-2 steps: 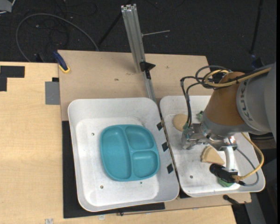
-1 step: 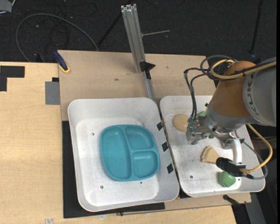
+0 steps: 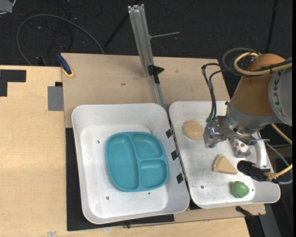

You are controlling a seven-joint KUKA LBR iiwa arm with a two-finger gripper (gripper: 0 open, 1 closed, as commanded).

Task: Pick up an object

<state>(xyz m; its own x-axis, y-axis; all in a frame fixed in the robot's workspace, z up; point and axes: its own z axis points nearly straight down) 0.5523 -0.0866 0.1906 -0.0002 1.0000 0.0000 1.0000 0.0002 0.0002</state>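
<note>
In the right bin point(image 3: 202, 194) lie a tan rounded lump point(image 3: 192, 130) at the upper left, a pale tan wedge point(image 3: 223, 165) in the middle and a small green object point(image 3: 240, 189) near the front. A small white piece with red spots point(image 3: 239, 147) sits under the wrist. My gripper point(image 3: 211, 136) hangs low over the bin, just right of the tan lump and above the wedge. Nothing shows in its grasp.
The left bin point(image 3: 89, 132) holds a teal divided plate point(image 3: 137, 160). An upright aluminium post point(image 3: 142, 38) stands behind the bins. Black clips point(image 3: 173, 154) sit along the seam between the two bins. The bench's pale wooden top point(image 3: 24, 147) stretches to the left.
</note>
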